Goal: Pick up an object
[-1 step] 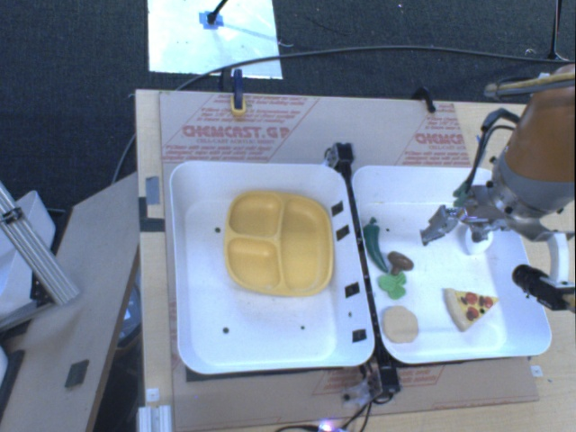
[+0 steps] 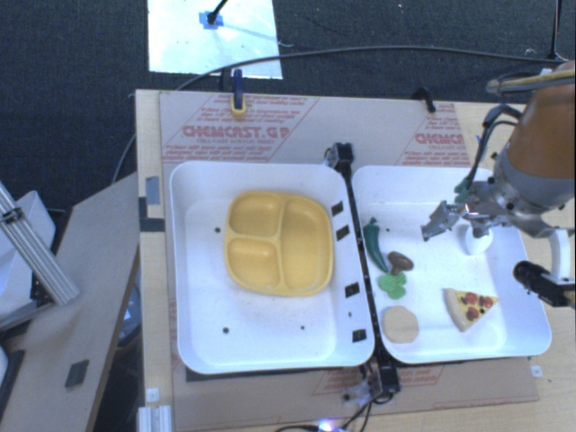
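My arm (image 2: pixel 540 142) is reaching in from the right, its orange band sitting above the grey wrist; my hand (image 2: pixel 450 216) is hanging low and pointing leftward; its grey fingers (image 2: pixel 436 223) are jutting out, nothing showing between them.

- Illumination: bright, even and diffuse overhead light; no single source is identifiable.
- Glare: the two white bins (image 2: pixel 270 349) reflect strongly and approach overexposure; the pale sheet (image 2: pixel 211 25) at the top of the frame, far from the jaws, is washed out.
- Shadows: soft and short; a faint shadow lies directly beneath the gripper (image 2: pixel 450 219).
- Contrast: the dark floor (image 2: pixel 63 79) around the table (image 2: pixel 297 120) renders near black, with visible grain.
- Sharpness: moderate overall; the arm (image 2: pixel 540 142) behind the jaws appears soft-edged.
- Distortion: straight edges stay straight toward the frame borders.
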Robot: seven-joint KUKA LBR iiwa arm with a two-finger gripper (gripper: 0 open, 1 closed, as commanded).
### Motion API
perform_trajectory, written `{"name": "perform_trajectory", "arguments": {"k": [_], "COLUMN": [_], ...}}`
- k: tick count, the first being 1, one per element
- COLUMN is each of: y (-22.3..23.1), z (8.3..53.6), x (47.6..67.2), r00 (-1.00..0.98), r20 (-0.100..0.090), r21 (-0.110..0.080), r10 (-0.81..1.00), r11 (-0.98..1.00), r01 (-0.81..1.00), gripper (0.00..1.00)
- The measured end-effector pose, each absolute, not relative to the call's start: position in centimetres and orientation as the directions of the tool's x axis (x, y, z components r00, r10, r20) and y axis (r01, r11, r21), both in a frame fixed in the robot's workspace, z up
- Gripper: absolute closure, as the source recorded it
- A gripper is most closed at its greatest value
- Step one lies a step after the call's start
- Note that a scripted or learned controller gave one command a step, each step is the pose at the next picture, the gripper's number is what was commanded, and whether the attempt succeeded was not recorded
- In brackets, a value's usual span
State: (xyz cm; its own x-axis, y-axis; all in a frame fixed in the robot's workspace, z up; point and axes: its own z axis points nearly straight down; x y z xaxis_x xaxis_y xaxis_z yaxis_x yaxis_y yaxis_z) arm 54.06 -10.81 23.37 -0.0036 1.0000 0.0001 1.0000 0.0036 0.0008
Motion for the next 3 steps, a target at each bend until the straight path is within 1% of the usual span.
{"name": "perform_trajectory", "arguments": {"k": [2,3], "y": [-11.3,-11.2], "z": [11.0,8.7], "x": [53.9,54.2], "r00": [-0.001,0.001], "r20": [0.001,0.001], "r21": [-0.003,0.009], "r10": [1.0,1.0], "r11": [0.001,-0.001], "r01": [1.0,1.0], "gripper": [0.0,0.0]}}
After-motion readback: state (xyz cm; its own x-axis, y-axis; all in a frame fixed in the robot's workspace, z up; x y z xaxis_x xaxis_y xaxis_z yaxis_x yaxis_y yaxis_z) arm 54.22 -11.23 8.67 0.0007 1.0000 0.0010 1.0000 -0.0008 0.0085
